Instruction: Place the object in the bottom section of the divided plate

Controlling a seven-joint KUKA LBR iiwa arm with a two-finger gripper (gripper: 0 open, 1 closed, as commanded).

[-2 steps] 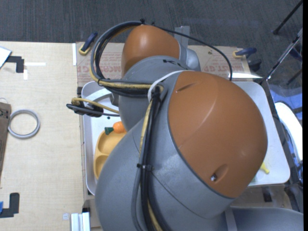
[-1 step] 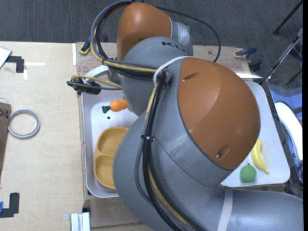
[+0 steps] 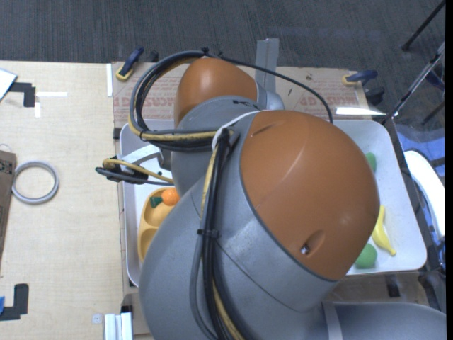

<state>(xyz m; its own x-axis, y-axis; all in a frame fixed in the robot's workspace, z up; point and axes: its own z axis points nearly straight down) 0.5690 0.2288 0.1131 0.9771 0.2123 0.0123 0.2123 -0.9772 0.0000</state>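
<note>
Two white bins sit side by side on the bench, and most of both is hidden behind the grey-and-orange arm (image 3: 283, 211), which leans across them from the right. In the left bin (image 3: 127, 211) a yellow divided plate (image 3: 150, 222) peeks out beside the arm, with a small orange object with a green top (image 3: 167, 197) lying on its upper part — likely the task's thing, though which section it rests in I cannot tell. The gripper is somewhere under the arm's bulk, so whether it is released or clenched cannot be told. In the right bin (image 3: 393, 154), a yellow banana (image 3: 383, 234) and green pieces (image 3: 367, 256) lie along the far side. Behind the bins, cardboard (image 3: 159, 91) carries reddish printed lettering, too blurred to read. A roll of tape (image 3: 34, 182) rests on the wooden bench (image 3: 64, 261), well apart — probably just parked there.
</note>
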